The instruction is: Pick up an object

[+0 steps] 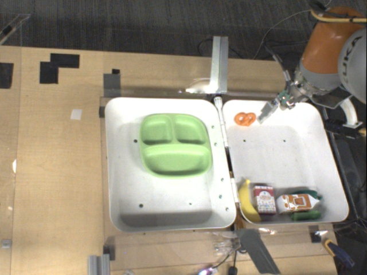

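Where the arm [332, 44] reaches in from the right, its gripper [265, 114] hangs tilted over the far edge of the right bin [287, 148], pointing down and toward the pretzel [245, 119]. That pretzel, small and orange, lies near the bin's far left corner, just beside the gripper's tip but apart from it. Whether the thin fingers are spread or pressed together cannot be told (they blur into one pale streak), and nothing shows between them.

Along the right bin's near edge sits a row of things. A banana [246, 202] curves in the near left corner, against the bin's left wall. Touching it on the right is a small red carton [264, 199]. Next comes a brown-and-white carton [296, 201] lying on its side, and a green object [305, 215] lies just in front of it, close to the near rim; what it is cannot be made out. The middle of this bin's floor is bare white.

The left bin [123, 205] holds a green tray [174, 144] with three compartments, two small ones toward the far edge and one wide one toward the near edge. It sits flat, around the middle of the bin, slightly toward the far right.
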Controlling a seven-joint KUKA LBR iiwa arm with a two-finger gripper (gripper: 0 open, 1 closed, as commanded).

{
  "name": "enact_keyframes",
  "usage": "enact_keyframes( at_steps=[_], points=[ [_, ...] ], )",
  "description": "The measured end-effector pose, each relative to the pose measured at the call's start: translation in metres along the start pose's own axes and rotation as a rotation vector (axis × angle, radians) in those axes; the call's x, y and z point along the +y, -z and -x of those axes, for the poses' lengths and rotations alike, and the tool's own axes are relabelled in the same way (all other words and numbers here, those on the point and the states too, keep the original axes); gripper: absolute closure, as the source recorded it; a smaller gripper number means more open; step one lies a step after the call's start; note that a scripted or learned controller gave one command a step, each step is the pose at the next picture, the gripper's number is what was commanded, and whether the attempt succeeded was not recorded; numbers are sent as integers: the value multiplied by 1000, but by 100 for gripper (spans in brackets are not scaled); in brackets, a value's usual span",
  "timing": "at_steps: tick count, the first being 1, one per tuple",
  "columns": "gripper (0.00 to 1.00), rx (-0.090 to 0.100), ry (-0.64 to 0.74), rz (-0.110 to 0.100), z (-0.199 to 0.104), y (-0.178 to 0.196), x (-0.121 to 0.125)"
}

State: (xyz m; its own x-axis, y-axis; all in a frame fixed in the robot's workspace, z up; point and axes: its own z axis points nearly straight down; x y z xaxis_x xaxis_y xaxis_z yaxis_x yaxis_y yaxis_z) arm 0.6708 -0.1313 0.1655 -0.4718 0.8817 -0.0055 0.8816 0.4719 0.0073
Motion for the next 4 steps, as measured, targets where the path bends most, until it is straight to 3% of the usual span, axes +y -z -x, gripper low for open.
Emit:
enact_keyframes(
  at_steps=[1, 2, 3, 4],
  points=[
    [0, 1, -86, -1, 13, 21, -26],
    [0, -1, -124, 0, 45, 54, -24],
    [0, -2, -267, 1, 65, 156, -34],
    [0, -1, -72, 1, 14, 202, -6]
  ],
)
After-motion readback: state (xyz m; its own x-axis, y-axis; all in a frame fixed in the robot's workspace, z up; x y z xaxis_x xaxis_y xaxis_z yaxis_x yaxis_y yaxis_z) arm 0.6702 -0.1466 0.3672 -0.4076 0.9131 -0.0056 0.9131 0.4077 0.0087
